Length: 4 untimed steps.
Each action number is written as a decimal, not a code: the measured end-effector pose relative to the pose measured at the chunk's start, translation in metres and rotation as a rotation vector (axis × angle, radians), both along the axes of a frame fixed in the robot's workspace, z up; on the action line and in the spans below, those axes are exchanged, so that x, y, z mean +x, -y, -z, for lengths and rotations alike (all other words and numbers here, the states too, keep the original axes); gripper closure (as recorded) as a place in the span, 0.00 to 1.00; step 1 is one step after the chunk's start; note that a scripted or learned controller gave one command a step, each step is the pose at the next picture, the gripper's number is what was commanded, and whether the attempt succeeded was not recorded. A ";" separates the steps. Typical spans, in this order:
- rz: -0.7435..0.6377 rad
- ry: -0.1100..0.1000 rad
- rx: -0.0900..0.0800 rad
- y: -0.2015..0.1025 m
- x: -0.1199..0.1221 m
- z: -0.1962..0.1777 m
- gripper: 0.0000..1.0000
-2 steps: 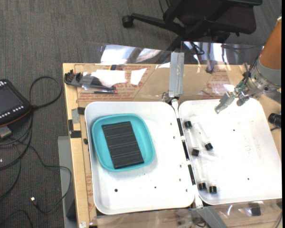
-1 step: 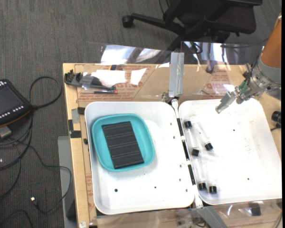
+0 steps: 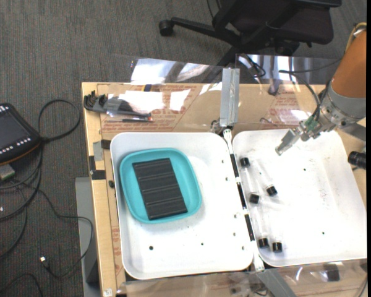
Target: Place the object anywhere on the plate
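A teal plate (image 3: 128,197) lies in the left bin (image 3: 185,252), and a dark ribbed rectangular block (image 3: 159,187) rests flat on its middle. My gripper (image 3: 287,144) hangs over the upper left part of the right bin (image 3: 321,228), far to the right of the plate, pointing down and left. Nothing shows between its fingers. The arm with its orange band (image 3: 352,60) comes in from the upper right.
A metal divider post (image 3: 229,101) stands at the back between the bins. Small black clips (image 3: 255,198) sit along the bins' shared edge. A pendant with cables (image 3: 6,135) lies on the floor at left, and an office chair base (image 3: 235,17) stands behind the bench.
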<state>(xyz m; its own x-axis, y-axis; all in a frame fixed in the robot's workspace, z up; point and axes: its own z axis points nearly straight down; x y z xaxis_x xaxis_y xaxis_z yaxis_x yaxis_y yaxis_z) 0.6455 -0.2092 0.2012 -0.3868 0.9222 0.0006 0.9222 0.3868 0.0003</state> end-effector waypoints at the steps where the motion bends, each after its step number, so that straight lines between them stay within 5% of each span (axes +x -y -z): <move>1: -0.094 0.002 -0.001 0.000 0.000 -0.033 0.00; 3: -0.350 0.004 -0.002 0.000 -0.001 -0.046 0.00; 4: -0.701 0.003 0.000 -0.019 -0.004 -0.039 0.00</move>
<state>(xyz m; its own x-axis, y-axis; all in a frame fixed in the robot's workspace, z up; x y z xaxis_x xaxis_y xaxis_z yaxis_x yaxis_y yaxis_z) 0.6420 -0.1897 0.2404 -0.8904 0.4553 -0.0013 0.4553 0.8904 0.0021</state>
